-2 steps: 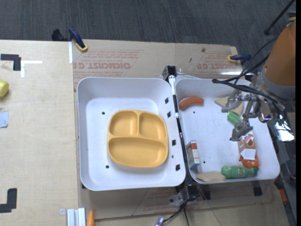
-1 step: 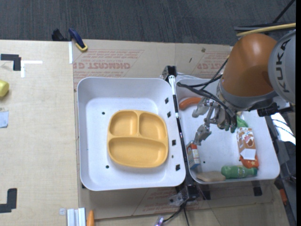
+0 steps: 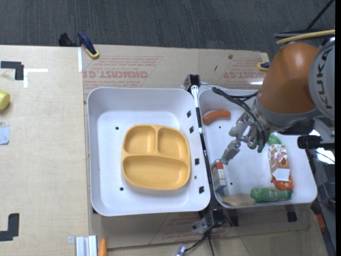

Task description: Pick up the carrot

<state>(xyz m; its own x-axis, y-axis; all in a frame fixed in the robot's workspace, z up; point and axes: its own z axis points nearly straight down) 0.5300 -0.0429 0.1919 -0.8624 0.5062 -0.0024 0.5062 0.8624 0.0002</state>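
Note:
The carrot (image 3: 216,115) is a short orange-red stick lying flat near the back left corner of the right bin (image 3: 303,199). My gripper (image 3: 240,144) hangs over the middle of that bin, below and to the right of the carrot and apart from it. Its tip points down-left toward a small can (image 3: 218,175). The grey and orange arm (image 3: 290,81) covers the bin's back right part.
The right bin also holds a green cucumber (image 3: 270,194), a white and orange packet (image 3: 279,167), a tan piece (image 3: 238,200) and a green scrap (image 3: 274,139). In the left bin (image 3: 101,143) lies a yellow divided plate (image 3: 156,157). The two bins' walls meet just left of the carrot.

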